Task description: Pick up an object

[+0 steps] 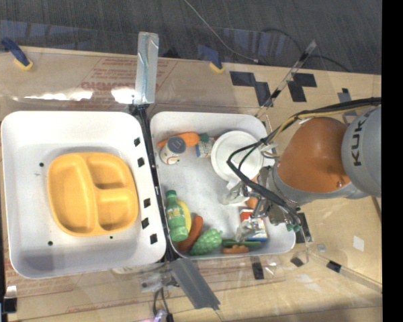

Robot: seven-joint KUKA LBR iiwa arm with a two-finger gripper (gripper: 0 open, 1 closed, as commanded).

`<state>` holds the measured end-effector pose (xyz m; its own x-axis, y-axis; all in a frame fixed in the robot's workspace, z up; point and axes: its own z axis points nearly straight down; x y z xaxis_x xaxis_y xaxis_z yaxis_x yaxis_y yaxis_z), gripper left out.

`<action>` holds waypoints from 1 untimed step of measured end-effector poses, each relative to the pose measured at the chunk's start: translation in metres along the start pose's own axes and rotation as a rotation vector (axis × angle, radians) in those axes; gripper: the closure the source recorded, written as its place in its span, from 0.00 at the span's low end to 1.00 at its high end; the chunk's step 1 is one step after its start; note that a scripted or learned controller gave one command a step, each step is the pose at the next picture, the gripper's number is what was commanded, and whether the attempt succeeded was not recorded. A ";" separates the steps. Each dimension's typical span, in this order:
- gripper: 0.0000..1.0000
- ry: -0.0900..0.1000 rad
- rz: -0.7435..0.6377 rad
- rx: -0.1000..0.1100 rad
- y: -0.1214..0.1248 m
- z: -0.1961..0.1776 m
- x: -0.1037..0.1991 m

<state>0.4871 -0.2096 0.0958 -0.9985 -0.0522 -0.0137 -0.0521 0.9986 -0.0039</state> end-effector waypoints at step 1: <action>0.00 -0.001 0.006 0.000 0.001 -0.001 0.002</action>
<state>0.4851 -0.2092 0.0966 -0.9988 -0.0459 -0.0144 -0.0458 0.9989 -0.0041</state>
